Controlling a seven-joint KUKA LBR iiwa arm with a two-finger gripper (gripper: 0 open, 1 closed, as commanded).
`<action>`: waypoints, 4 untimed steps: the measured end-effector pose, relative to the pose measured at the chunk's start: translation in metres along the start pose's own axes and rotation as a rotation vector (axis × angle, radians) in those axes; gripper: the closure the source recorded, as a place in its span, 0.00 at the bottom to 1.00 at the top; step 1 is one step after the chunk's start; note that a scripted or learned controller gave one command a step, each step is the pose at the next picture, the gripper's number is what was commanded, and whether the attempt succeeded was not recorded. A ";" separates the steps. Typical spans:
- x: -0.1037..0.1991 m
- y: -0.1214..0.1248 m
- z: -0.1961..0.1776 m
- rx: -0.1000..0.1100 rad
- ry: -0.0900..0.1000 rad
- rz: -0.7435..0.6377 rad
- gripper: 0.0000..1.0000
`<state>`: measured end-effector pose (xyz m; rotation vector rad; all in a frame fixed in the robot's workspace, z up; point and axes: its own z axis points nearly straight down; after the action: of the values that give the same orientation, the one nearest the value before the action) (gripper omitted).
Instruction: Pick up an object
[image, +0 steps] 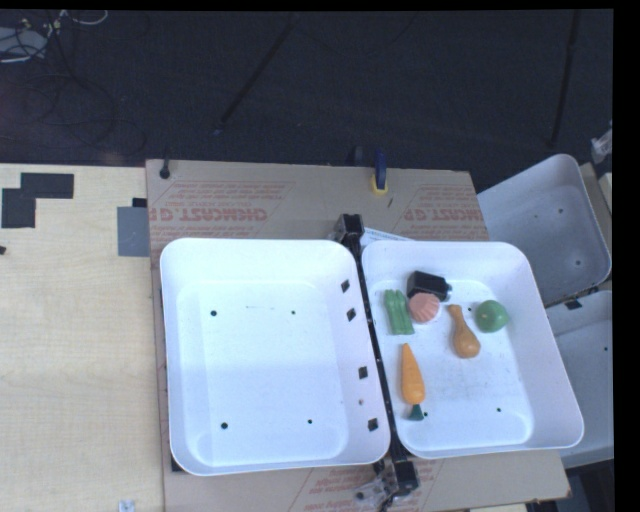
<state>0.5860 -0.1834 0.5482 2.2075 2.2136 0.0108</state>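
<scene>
The right bin (545, 400) holds a green block (399, 312), pink shell (425, 308), black piece (428, 283), green ball (490, 316), tan gourd (463, 334) and orange carrot (412, 376). The left bin (180, 400) sits touching it along the middle.

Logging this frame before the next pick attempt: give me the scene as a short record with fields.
bins: two shallow white plastic bins, side by side on a cardboard-covered bench
left bin: bare white floor
right bin: six small items
items: orange toy carrot, green rectangular block, pink round shell-like piece, black block, tan gourd-shaped toy, green round ball
contact: pink piece touches black block
</scene>
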 end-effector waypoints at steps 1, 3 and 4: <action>0.002 0.001 0.001 0.020 0.006 -0.007 1.00; 0.106 0.028 0.012 0.018 0.007 -0.004 1.00; 0.179 0.041 0.011 0.018 0.008 -0.004 1.00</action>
<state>0.6263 -0.0042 0.5369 2.2157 2.2314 -0.0004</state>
